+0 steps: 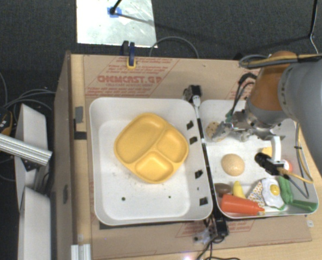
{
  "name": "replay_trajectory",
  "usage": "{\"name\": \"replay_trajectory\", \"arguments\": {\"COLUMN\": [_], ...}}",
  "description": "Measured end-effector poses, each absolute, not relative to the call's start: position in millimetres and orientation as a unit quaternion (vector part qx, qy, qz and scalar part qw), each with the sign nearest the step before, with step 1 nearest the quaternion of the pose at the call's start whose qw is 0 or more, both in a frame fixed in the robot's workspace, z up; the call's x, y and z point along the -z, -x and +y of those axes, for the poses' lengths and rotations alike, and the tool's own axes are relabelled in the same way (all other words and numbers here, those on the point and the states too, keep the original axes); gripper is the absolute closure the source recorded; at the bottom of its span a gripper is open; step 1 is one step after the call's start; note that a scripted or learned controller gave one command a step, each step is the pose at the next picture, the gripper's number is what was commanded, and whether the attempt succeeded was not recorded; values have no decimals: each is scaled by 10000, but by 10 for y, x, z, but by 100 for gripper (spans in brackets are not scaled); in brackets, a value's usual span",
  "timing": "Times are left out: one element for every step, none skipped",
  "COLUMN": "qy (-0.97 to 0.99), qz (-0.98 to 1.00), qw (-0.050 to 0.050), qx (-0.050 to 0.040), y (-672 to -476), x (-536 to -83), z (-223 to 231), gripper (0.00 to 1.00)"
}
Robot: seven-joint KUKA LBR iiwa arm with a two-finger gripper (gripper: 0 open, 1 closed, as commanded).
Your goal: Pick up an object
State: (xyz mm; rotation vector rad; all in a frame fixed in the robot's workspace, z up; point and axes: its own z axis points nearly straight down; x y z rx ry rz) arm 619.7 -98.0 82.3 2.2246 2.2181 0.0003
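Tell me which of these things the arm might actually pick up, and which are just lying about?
For the job: gripper, beige egg-shaped ball, carrot, fried egg, green vegetable, cookie.

Lying about: yellow divided plate, blue clamp, cables.

two white bins point(104, 161), one yellow divided plate point(151, 146), one egg point(232, 164), one carrot point(242, 205), one fried egg point(271, 190)
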Motion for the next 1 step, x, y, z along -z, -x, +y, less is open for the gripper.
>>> {"name": "replay_trajectory", "arguments": {"qy": [-7048], "qz": [7094], "qw": [27], "qx": [-23], "y": [-6651], "x": [-858], "z": [-825], "gripper": [0]}}
